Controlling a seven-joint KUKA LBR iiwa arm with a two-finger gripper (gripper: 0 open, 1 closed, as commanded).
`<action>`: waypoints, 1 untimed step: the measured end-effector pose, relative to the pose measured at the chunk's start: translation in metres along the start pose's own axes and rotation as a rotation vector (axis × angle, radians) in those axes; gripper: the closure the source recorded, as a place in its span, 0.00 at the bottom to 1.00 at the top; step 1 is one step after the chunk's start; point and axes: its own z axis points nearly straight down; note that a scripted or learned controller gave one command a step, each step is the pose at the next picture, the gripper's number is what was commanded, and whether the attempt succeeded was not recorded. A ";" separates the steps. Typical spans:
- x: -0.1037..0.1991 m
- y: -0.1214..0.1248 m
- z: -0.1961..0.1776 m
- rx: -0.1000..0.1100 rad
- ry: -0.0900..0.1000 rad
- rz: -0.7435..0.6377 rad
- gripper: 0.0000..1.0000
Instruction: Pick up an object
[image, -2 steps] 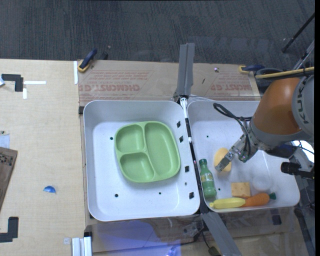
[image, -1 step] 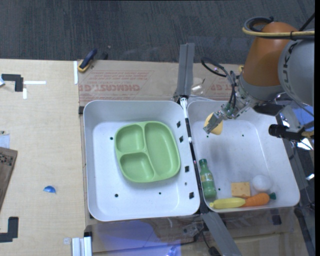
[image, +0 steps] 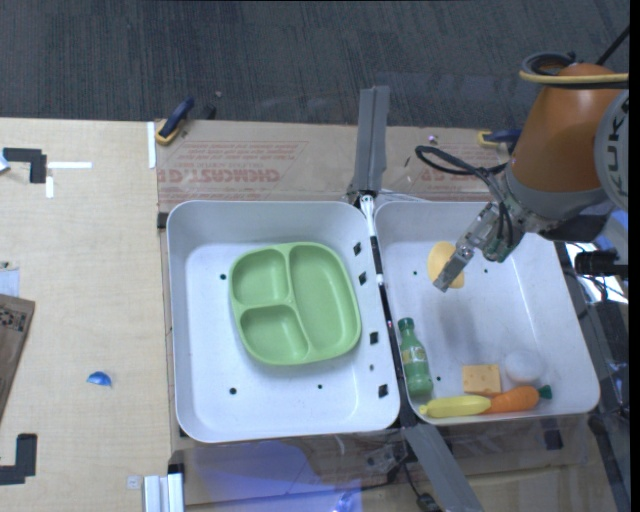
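Note:
My gripper (image: 447, 277) hangs low over the far part of the right bin (image: 560, 300), slanting down to the left from the orange-banded wrist. Directly behind its tip lies a round yellow object (image: 439, 259), partly hidden by it; I cannot tell whether the two touch. Along the near wall of the same bin lie a yellow banana (image: 457, 406), an orange carrot (image: 515, 399), a tan block (image: 481, 379) and a pale white object (image: 522, 365). A green bottle (image: 412, 356) lies by the bin's left wall.
The left bin (image: 200, 330) holds a green divided plate (image: 296, 300). A grey post (image: 371, 140) stands behind the ridge where the two bins meet. Cables loop near the wrist at the right bin's far edge.

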 end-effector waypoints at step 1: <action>0.042 0.054 0.000 0.000 0.000 0.253 1.00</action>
